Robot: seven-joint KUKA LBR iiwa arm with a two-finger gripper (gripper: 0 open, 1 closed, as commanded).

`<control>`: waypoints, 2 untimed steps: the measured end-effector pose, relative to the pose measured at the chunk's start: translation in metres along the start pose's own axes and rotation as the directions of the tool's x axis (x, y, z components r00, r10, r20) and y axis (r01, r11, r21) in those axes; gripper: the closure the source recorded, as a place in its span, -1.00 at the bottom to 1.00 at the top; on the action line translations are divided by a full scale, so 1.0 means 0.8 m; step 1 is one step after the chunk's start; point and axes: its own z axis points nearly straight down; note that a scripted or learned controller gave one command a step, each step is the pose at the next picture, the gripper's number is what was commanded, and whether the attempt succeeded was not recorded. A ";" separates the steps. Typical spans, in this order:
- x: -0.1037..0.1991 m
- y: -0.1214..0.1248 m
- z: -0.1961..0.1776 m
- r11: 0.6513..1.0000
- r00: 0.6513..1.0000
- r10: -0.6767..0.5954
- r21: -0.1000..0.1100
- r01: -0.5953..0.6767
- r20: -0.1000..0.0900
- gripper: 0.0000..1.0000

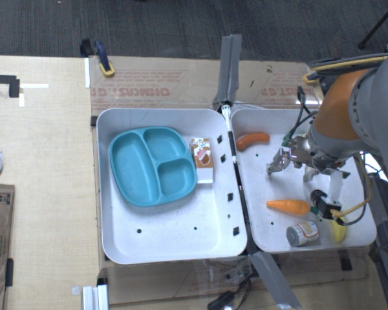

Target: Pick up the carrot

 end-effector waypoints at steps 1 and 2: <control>-0.078 -0.077 0.000 0.979 0.979 -0.201 0.000 0.201 -0.001 -1.00; -0.015 -0.118 0.000 0.902 0.902 -0.431 0.001 0.431 -0.002 -1.00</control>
